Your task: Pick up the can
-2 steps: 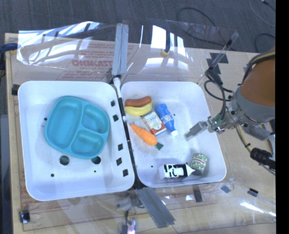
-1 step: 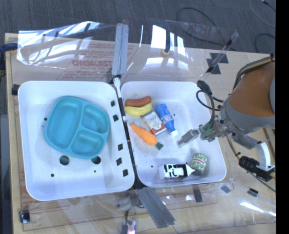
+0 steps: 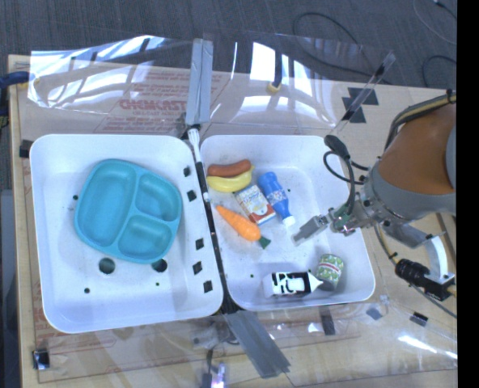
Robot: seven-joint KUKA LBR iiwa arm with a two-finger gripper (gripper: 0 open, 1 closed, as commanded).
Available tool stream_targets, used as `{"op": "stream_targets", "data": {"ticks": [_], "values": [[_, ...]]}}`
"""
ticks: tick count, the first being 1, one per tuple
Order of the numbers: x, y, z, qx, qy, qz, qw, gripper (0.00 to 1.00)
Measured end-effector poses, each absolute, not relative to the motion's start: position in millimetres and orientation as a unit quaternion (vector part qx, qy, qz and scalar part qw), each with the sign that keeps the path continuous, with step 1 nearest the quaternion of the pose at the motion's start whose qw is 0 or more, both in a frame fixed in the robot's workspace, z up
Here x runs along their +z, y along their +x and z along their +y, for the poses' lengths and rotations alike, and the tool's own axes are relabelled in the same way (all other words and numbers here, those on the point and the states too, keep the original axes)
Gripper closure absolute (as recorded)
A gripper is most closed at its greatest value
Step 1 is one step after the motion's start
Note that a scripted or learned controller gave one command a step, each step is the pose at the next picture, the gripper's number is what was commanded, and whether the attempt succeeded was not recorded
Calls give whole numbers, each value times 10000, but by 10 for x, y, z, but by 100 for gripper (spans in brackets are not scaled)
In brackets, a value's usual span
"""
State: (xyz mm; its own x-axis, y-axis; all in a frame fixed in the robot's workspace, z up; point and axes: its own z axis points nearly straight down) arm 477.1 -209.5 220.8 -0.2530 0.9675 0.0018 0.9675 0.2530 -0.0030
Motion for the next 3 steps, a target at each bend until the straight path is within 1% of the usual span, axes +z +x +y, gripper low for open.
{"op": "stream_targets", "data": {"ticks": [1,3], "values": [[2303,4773,-2110,4,-6125,-7905,-3,0],[2340,4772,-2114,11,-6286,-7777,-4,0]]}}
